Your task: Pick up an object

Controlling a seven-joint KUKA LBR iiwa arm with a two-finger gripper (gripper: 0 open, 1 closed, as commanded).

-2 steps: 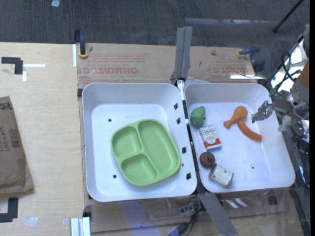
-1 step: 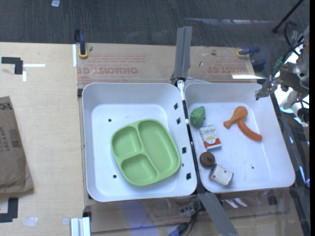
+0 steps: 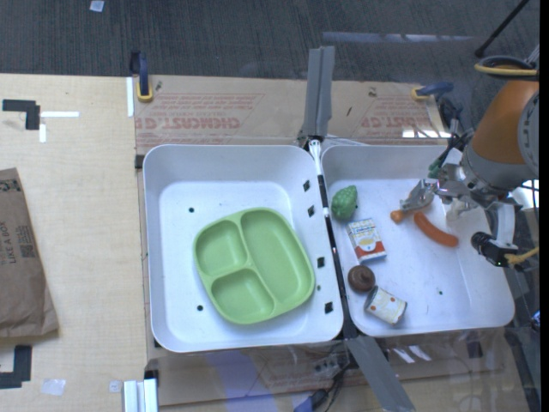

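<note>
The cardboard sheet (image 3: 257, 110) under the bins bears red mirrored lettering, too faint to read surely. The brown paper bag (image 3: 21, 256) at the left carries small black print, partly "LIKE A". The small carton (image 3: 367, 239) shows an unreadable red-and-white label.

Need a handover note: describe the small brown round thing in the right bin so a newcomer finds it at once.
Look in the right bin, along its left wall beside the divider. Below the green strawberry-shaped toy and the small red-and-white carton sits the brown round object, just above a tilted white packet. It is the one dark, ball-like item there.
</note>
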